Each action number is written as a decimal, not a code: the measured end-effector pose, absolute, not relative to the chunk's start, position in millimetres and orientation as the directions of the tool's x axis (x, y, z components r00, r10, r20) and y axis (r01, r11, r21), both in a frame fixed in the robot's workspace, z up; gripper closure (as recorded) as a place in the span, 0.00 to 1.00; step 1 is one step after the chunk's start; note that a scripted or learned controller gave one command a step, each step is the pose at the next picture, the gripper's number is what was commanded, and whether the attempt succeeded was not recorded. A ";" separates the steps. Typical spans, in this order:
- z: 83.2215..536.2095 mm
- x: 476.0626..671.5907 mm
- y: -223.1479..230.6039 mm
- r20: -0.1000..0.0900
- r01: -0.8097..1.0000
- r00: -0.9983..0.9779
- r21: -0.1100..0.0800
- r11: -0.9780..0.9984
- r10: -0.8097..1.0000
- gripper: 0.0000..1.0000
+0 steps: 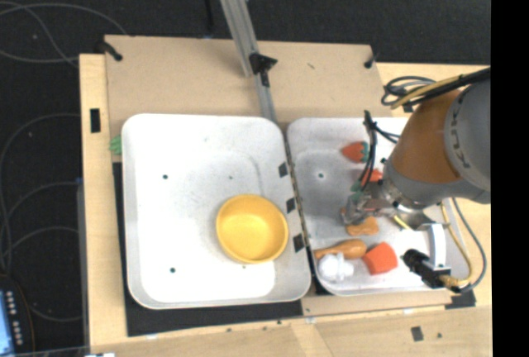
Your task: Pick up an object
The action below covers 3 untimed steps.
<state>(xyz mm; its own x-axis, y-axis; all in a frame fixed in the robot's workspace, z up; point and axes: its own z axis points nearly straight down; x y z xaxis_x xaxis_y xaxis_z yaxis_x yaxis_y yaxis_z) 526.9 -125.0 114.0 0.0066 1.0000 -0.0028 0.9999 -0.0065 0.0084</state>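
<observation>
The tool (360,209) is seen low in the right bin (307,140), over a small orange piece (362,226); its opening cannot be told. Nearby lie an orange block (380,258) and a white object (335,267). A yellow bowl (251,228) sits in the left bin (165,149).

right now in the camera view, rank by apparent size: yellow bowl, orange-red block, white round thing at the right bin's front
1. Round yellow plastic bowl, by far the largest.
2. Orange-red blocky piece.
3. Small white round object, only slightly smaller than the block, so that ranking is close.
</observation>
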 end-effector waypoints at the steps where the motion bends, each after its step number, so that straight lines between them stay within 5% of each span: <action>1: 162.4 520.0 -124.9 -0.001 1.000 0.003 0.006 -0.003 1.000 1.00; 2: 206.5 522.1 -126.1 -0.002 1.000 -0.003 0.007 0.003 1.000 1.00; 3: 208.4 520.2 -66.8 0.002 1.000 -0.008 0.002 0.008 1.000 1.00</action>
<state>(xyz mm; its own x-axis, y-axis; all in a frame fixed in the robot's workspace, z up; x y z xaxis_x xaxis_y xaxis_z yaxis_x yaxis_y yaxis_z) 520.2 -66.8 208.4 -0.0080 1.0000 0.0023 1.0000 0.0080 0.0016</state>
